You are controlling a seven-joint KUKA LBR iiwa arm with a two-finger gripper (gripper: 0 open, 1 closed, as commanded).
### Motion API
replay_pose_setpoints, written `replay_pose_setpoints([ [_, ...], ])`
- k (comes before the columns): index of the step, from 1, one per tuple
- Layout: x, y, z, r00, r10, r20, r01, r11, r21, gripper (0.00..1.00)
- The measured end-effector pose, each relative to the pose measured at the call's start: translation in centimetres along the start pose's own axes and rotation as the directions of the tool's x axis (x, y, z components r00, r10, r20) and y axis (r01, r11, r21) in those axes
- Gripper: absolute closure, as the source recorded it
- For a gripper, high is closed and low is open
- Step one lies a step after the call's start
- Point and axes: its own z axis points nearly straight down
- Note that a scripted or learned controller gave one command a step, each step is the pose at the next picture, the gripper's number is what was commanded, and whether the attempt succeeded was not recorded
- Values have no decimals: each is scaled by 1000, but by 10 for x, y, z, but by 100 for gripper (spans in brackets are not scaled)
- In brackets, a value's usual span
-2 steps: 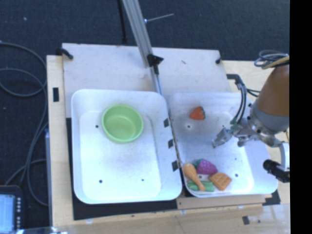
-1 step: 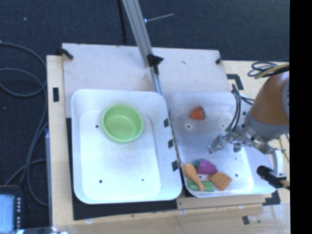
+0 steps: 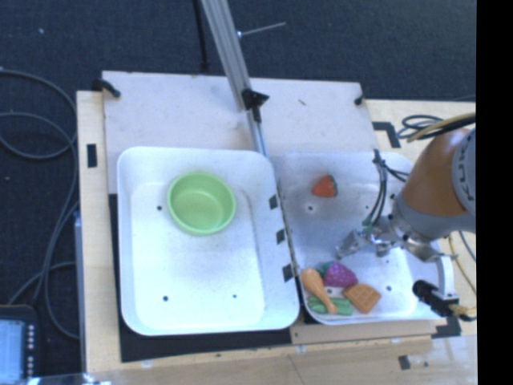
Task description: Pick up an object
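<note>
As arm bends, jaws (low) hover.

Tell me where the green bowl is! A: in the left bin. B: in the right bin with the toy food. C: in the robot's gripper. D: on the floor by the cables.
A: the green bowl sits upright in the left bin, well apart from the toy food in the right bin and from the gripper.
</note>
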Motion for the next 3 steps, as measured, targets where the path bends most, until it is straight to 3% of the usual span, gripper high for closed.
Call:
replay_pose_setpoints([
  [1,-1,1,-13,1000,6,0,-6,1000,-6,100],
  [3,2,10,-138,1000,-6,1,6,1000,-10,100],
])
